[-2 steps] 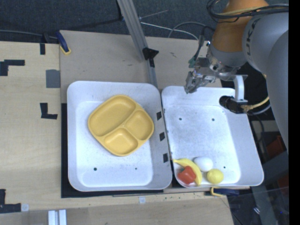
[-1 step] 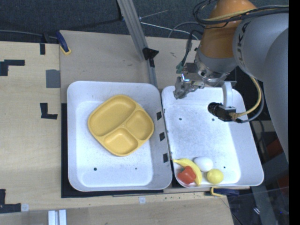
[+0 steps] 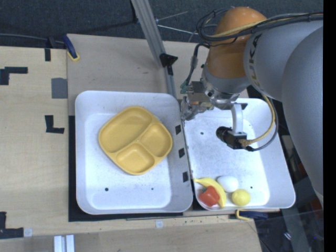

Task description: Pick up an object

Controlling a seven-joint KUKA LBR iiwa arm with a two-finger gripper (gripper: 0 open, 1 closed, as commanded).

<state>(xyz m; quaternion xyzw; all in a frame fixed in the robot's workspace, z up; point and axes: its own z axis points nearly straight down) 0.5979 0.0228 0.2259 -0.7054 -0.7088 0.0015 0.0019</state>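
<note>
Pale wooden bench (image 3: 121,67) carries two shallow white bins side by side. Candidate objects for the pick lie huddled in the near corner of the right bin (image 3: 273,156): a banana (image 3: 209,183), a red fruit (image 3: 209,195) touching it, a white egg-shaped piece (image 3: 228,182) and a small yellow ball (image 3: 241,197). None is lifted; they all rest on the bin floor, so the pick is not yet done. Well apart from them, the gripper (image 3: 190,109) hangs over the far corner of that bin, near the divide; I cannot tell how it stands. The left bin (image 3: 89,140) holds a yellow divided plate (image 3: 135,139), lying flat.
</note>
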